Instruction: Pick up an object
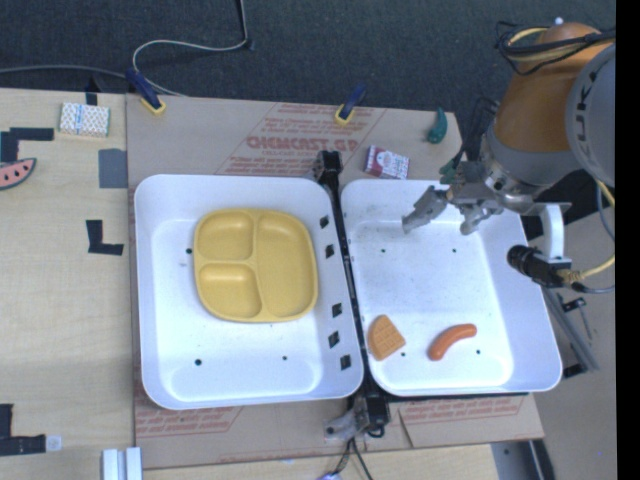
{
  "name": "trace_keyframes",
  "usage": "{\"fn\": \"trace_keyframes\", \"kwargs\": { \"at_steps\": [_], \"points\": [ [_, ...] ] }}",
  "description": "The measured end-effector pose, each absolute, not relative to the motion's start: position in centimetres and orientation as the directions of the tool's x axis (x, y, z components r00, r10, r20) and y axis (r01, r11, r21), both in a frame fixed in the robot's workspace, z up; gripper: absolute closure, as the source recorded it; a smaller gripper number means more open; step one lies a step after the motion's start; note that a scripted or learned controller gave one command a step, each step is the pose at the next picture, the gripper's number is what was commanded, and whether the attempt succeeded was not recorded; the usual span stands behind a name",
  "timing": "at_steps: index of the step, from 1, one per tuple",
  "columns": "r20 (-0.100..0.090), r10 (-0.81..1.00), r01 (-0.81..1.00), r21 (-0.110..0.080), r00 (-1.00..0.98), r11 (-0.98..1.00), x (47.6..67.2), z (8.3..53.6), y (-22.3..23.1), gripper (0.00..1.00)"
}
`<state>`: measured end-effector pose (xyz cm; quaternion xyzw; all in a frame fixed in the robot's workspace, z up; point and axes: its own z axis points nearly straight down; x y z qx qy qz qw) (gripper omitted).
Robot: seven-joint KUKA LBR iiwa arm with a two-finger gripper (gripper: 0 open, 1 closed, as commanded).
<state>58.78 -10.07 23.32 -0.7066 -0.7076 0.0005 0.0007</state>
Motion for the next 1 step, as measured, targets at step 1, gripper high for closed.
{"fn": "trace_keyframes", "kwargs": {
  "at_steps": [1],
  "points": [
    [-0.002, 1.000, 1.000, 0.003, 0.000, 0.000, 62.49, 8.63, -13.90, 0.00]
  ]
}}
